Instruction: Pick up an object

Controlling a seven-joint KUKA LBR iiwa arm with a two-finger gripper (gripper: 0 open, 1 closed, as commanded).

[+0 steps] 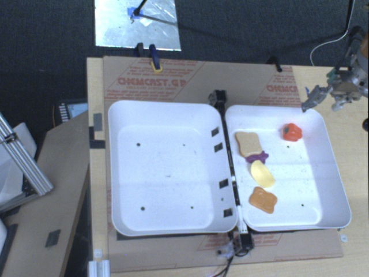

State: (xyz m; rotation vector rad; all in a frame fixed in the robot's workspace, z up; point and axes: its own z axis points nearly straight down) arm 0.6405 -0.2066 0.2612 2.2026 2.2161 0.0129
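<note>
Right bin, biggest thing near the gripper, sits just below and to the view-left of it; the gripper hangs over the bin's far right corner, outside the rim or right at it. Left bin is well off to the view-left, nothing to grab there. Fingers look spread apart w/ nothing between them, though they're small and a bit blurred, so that's a best read.

Pick targets, all in the right bin, big to small:
- tan bread-like slice, well away from the gripper, down-left, close to the divider wall.
- orange-brown piece, farthest off, toward the near edge.
- yellow piece, between those two, touching or nearly touching the purple bit.
- red-orange item, nearest the gripper, just below-left of it.
- purple bit, tucked under the slice's lower edge.

Risks, my judgement: descent from the current spot could hit the bin rim instead of clearing it. Red item looks rounded and may squirt out of a pinch. Slice lies flat, so fingers may skid over it. Yellow/purple/slice cluster is tight, so a grasp there could nudge neighbours or catch two at once. Slice near the wall leaves little finger room.
</note>
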